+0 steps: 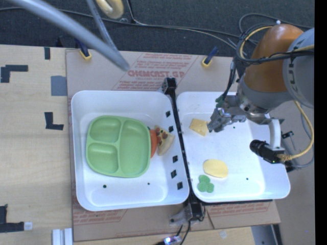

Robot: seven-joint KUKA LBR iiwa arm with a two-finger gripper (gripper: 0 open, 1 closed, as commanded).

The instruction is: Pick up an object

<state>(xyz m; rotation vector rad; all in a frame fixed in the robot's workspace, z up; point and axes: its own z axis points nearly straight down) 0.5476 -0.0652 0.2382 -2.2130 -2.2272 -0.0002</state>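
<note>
- The end effector [217, 121] hangs low over the upper part of the right bin [265, 185], reaching in from the right below the grey arm [301, 80] with its orange band [273, 47].
- Whether it is released or clenched I cannot tell; its dark tip is too small and blurred to read from above.
- A pale yellow wedge-shaped piece [199, 127] lies on the floor of the right bin just beside the end effector's tip, on its left; they look to be touching or nearly so, but nothing is visibly gripped.
- Lower in the same bin lies a yellow oval piece [215, 168], well apart from the end effector.
- Just below and to the left of the oval sits a small green clustered piece [205, 185], near the bin's lower left corner.
- The left bin [82, 106] holds a green divided plate [118, 146] lying flat.
- Touching the plate's right edge are an orange-red piece [154, 143] and a tan patterned piece [164, 140], close against the wall between the bins.
- Both bins rest on a sheet of brown cardboard [153, 70] on the wooden table [30, 157].
</note>
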